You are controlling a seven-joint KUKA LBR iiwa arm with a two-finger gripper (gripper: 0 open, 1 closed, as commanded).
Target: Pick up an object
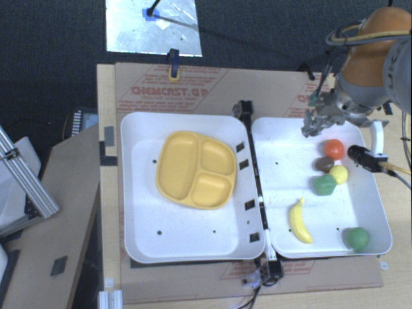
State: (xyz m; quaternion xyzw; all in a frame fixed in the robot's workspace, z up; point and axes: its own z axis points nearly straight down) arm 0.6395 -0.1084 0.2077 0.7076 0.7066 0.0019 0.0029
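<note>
The gripper [311, 127] is hanging over the upper left corner of the right bin [283, 237], at the upper right of the frame; I cannot tell its state. Nothing is showing beneath it. Just right of it and lower, a tomato [333, 149], a brown piece [324, 164], a lemon [338, 174] and a green fruit [324, 185] are sitting clustered. A banana [299, 221] is lying lower centre, a green ball [356, 237] in the lower right corner. A yellow divided plate [196, 169] is resting in the left bin [138, 230].
</note>
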